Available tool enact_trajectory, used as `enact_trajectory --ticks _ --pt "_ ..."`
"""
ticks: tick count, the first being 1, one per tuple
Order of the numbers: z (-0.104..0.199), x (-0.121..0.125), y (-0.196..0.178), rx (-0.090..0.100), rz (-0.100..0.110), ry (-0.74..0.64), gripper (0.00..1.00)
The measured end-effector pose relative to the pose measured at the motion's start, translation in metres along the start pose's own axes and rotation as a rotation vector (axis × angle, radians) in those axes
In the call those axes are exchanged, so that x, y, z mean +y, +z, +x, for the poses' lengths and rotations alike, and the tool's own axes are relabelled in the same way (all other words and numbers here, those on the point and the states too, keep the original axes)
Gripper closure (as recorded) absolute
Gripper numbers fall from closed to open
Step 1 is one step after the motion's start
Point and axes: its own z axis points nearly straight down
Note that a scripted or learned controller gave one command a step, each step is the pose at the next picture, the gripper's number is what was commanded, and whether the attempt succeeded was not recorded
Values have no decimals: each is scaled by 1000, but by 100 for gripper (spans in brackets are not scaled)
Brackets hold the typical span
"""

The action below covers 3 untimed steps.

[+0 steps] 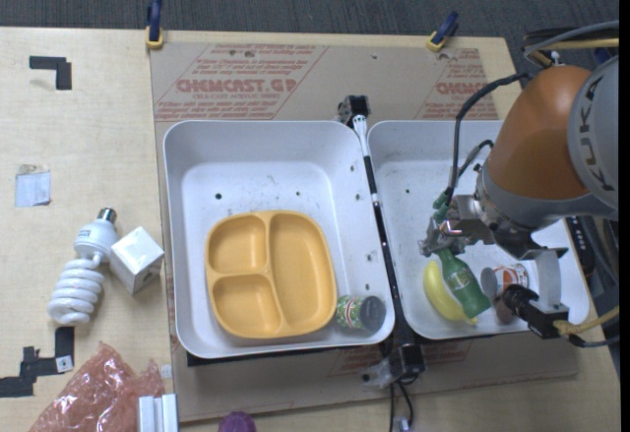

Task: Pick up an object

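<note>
The desk (pixel 89 145) carries 2 white bins side by side: the left bin (pixel 197 154) holds a yellow 3-compartment tray (pixel 271 273) with a small can (pixel 359 313) lying just beside its lower right corner, and the arm (pixel 541 140) reaches over the right bin (pixel 404 159). There the tool (pixel 448 235) sits low, just above the cap end of a green bottle (pixel 463 284) that lies against a banana (pixel 440 294); whether it is open or closed cannot be told, and nothing is seen gripped
</note>
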Motion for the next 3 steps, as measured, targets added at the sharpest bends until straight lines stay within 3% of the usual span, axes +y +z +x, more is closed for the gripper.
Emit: enact_trajectory --ticks 1,2,3 --pt "9 46 7 -1 -2 -2 100" --pt "8 23 -7 0 -1 2 100" --pt "-28 10 -8 -1 -2 1 100"
